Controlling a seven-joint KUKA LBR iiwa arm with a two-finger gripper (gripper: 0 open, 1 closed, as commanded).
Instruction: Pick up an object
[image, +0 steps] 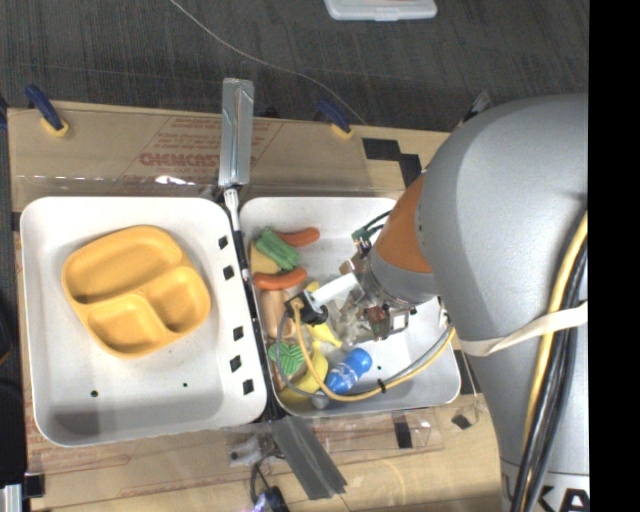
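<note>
The bench (120, 140) was covered with brown cardboard that carried red print at the far side. Two blue clamps (45, 110) held its far edge. Beyond the bench lay a dark grey carpet floor (130, 45), crossed by a thin cable (230, 45). A white flat object (380, 9) lay far on the floor.

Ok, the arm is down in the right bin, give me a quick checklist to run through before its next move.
1. Gripper is over the toy pile in the right bin: ok.
2. Something visibly between its fingers: cannot tell, clutter hides them.
3. Yellow cable lies clear of the toys: not ok, it loops beside the blue toy.
4. Orange sausage sits free near the back wall: ok.
5. Yellow divided tray in the left bin is out of the arm's way: ok.
</note>
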